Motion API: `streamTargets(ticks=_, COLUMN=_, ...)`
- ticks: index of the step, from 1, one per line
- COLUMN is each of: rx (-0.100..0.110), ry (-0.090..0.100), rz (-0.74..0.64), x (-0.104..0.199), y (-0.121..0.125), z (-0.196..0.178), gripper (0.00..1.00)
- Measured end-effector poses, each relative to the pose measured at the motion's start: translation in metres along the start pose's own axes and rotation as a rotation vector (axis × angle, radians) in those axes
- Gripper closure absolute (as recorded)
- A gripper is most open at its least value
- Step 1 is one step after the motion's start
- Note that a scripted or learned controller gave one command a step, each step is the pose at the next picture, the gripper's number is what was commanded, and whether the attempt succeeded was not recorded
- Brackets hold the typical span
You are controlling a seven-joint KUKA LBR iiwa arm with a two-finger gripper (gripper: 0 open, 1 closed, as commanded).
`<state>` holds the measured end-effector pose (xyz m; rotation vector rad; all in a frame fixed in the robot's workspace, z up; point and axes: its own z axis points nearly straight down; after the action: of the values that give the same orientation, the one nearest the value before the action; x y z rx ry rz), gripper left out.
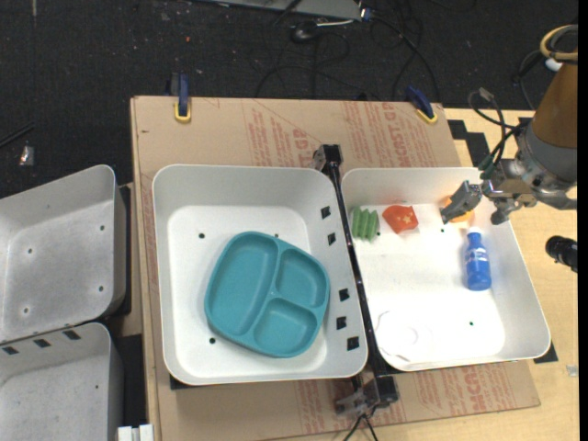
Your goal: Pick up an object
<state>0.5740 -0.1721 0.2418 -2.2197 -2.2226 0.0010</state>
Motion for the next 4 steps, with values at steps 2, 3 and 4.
streamTargets(ticks=2, rx=0.004, ry=0.001, rz=0.002, x=0.004, y=-0.004, z=0.106, gripper=0.0)
streamTargets(ticks=3, rx=0.002, ry=0.001, rz=0.002, x=0.005, y=-0.004, z=0.152, gripper=0.0)
streamTargets(ticks=4, rx=-0.001, ry=0.0, rz=0.002, x=0.005, y=-0.003, z=0.139, gripper=1.0)
